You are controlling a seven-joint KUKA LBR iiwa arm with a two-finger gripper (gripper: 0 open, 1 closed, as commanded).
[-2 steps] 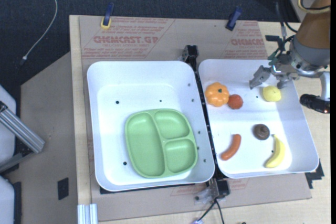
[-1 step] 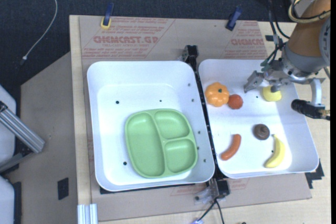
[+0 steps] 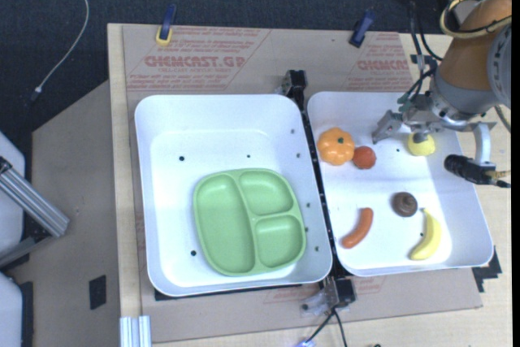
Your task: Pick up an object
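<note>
The right bin [image 3: 455,256] holds several toy foods. An orange pumpkin-like piece [image 3: 335,146] and a small red tomato [image 3: 364,158] lie near its left wall. A brown round piece [image 3: 404,203], a yellow banana [image 3: 428,237] and an orange-red sausage shape [image 3: 357,227] lie toward the front. A small yellow-green fruit [image 3: 422,145] sits at the back right, partly covered by my gripper [image 3: 409,132], which hangs directly over it, low in the bin. The wrist hides how the gripper meets the fruit.
The left bin [image 3: 162,126] holds a green divided plate [image 3: 248,219]. A black clamp [image 3: 296,82] sits at the back between the two bins. The arm's grey and orange body [image 3: 475,53] comes in over the right bin's back right corner, with a black cable [image 3: 471,169] beside it.
</note>
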